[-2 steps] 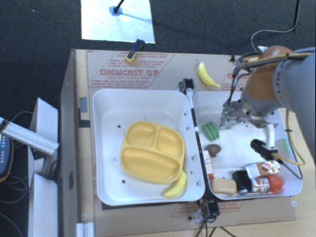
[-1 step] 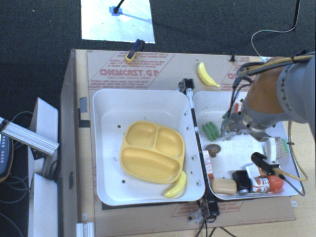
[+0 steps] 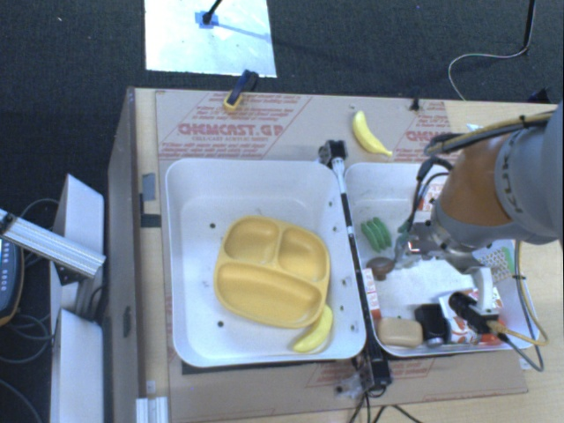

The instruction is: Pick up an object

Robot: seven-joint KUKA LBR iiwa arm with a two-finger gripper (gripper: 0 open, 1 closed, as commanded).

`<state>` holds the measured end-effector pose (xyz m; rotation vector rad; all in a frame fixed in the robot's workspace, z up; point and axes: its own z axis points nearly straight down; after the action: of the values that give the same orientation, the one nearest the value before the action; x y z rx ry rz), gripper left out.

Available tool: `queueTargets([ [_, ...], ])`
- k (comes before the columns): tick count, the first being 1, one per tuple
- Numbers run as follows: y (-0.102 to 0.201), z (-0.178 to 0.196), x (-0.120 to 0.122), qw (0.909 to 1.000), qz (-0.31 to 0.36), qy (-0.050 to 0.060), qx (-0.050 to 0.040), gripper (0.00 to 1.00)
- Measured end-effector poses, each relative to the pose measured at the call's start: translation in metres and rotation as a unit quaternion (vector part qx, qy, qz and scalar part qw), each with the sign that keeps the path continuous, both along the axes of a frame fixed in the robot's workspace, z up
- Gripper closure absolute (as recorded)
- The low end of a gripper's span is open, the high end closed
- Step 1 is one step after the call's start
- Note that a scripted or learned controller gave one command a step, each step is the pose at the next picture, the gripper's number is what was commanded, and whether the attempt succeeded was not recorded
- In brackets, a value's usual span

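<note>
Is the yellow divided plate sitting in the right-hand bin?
No, the yellow divided plate lies in the left bin, with a banana at its lower edge.

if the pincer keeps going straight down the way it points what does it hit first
Probably the small brown object in the right bin, just under the pincer; depth is hard to judge from above.

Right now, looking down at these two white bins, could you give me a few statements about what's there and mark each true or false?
1. The yellow divided tray lies in the left bin. True.
2. A banana lies in that bin, by the tray's near corner. True.
3. The other banana lies inside the right bin. False: it lies on the bench beyond the bins.
4. The green object is in the left bin. False: it is in the right bin.
5. The arm reaches over the right bin. True.
</note>
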<state>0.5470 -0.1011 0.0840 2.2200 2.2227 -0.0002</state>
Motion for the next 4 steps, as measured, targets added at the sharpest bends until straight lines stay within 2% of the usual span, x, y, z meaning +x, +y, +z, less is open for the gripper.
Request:
queueTargets([
  [1,0.065,0.101,0.013,1.0,0.001,-0.002,0.0005,1.0],
  [2,0.145,0.1,0.039,1.0,0.002,-0.001,0.0011,1.0],
  [3,0.14,0.154,0.025,1.0,0.002,-0.001,0.0001,1.0],
  [4,0.095,0.138,0.009,1.0,0.0,0.0,-0.0005,1.0],
])
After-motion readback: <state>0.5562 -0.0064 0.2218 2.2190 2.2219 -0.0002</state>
